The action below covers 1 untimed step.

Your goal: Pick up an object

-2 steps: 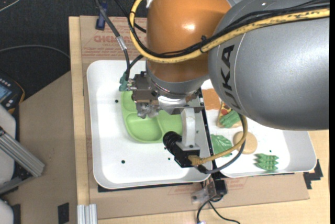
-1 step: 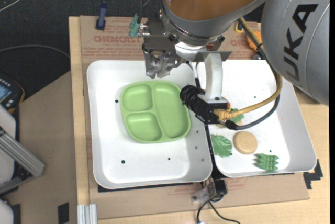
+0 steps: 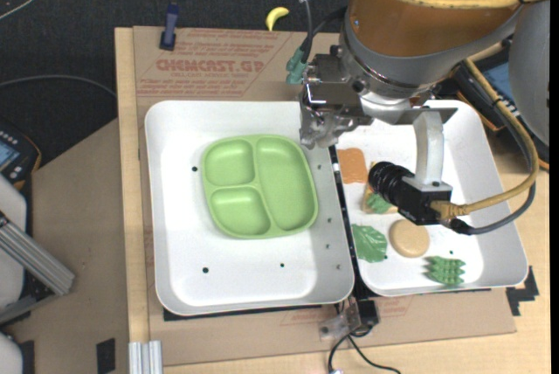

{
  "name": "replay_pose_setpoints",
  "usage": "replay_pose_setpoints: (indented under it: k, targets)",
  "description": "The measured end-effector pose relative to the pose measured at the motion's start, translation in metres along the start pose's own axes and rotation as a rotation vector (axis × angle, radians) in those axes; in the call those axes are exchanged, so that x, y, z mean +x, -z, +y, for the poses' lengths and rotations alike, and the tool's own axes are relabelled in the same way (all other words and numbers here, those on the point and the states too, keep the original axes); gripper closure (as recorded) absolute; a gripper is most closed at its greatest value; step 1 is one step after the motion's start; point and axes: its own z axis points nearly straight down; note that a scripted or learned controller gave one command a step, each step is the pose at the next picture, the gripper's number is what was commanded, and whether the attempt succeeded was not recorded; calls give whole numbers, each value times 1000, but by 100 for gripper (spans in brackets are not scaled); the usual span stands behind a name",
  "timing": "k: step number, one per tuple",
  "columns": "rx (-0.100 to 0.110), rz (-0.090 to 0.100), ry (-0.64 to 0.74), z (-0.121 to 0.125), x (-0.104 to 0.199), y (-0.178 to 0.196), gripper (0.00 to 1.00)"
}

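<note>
Progress looks slight: nothing has been lifted, as far as the view shows. The gripper [image 3: 317, 135] hangs low over the seam where the left bin [image 3: 166, 189] and right bin [image 3: 489, 189] meet, near their far edge. I cannot tell how far open it is, and nothing shows in its grasp.

Closest to it are the green plate [image 3: 259, 186], lying flat in the left bin with its far right corner just beside the gripper, and the orange block [image 3: 351, 164] in the right bin, just on the other side of the seam. Either could be the target; I judge the whole pick is yet to do: close, grip, raise.

Further down the right bin lie a tan disc [image 3: 409, 239], a leaf [image 3: 369, 243] beside it, a smaller leaf [image 3: 378, 203] below the block, and a third leaf [image 3: 447, 270] near the front rim. A banana [image 3: 277, 16] and a blue clip [image 3: 169, 27] sit beyond the bins, well apart.

The bin walls at the seam are the likely hindrance: the gripper sits right over them, and the plate is broad and flat, so a grip on its rim may slip.
</note>
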Motion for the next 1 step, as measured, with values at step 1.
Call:
replay_pose_setpoints:
  k: [1]
  targets:
    - [-4,2,8,1,4,11,100]
